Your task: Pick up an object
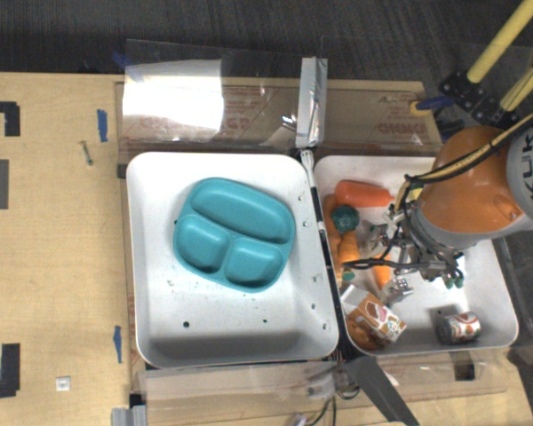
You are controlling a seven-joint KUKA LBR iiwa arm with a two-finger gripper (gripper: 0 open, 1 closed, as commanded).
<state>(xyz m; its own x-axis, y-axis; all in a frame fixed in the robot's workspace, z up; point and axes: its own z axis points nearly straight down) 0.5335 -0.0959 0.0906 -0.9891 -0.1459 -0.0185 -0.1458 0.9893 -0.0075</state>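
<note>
- Bench (44,264) bears two shallow white bins side by side, a left bin (151,327) and a right bin (497,300)
- Left bin holds a teal divided tray (235,232), lying flat near the bin's middle, three compartments visible
- Arm (471,189), grey with an orange band, reaches in from the right and hangs over the right bin
- Gripper (400,269) points down among the objects at the right bin's left-centre; finger state cannot be told, cabling and wrist hide the tips
- Right bin contents: orange carrot-like piece (362,193) at the far left corner; small teal object (344,216) just below it; orange pieces (348,248) along the left wall
- Patterned packet (377,322) lies near the front left corner
- Small can (458,327) lies on its side near the front right, well apart from the gripper
- No object is seen between the fingers
</note>
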